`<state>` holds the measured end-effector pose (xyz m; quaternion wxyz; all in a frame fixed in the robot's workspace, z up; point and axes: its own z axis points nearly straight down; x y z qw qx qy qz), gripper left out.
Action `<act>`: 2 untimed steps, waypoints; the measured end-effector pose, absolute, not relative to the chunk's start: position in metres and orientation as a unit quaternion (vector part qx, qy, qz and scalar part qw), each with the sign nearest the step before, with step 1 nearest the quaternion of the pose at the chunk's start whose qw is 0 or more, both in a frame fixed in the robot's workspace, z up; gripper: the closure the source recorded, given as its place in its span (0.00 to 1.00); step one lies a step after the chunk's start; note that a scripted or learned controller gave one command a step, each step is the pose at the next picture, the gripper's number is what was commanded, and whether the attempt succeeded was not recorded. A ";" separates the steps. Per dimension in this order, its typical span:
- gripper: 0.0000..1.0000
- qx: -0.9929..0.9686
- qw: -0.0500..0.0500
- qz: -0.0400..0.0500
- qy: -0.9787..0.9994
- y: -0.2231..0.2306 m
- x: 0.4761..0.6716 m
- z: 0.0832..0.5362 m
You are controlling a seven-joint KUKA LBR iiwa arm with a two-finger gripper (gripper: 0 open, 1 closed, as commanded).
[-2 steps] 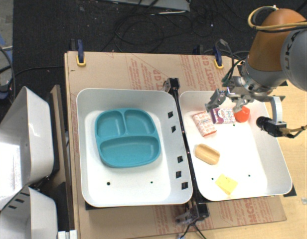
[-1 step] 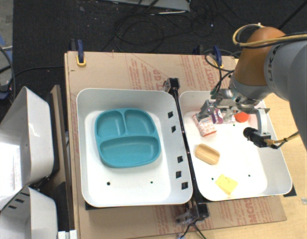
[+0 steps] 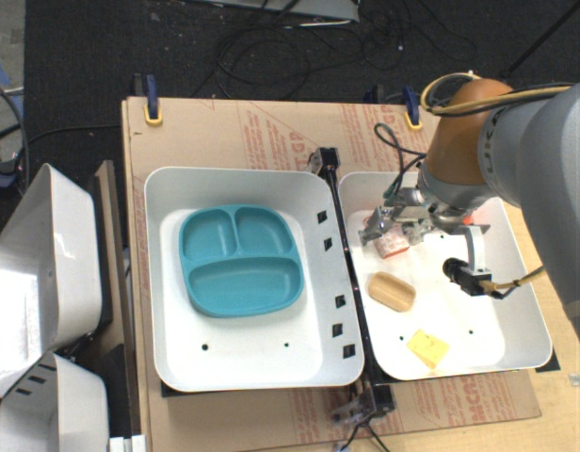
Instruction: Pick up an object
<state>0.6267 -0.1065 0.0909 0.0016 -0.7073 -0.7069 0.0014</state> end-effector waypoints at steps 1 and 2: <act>1.00 -0.707 -0.001 0.000 -0.707 -0.107 0.628 0.105; 1.00 -0.706 -0.002 -0.002 -0.708 -0.102 0.630 0.167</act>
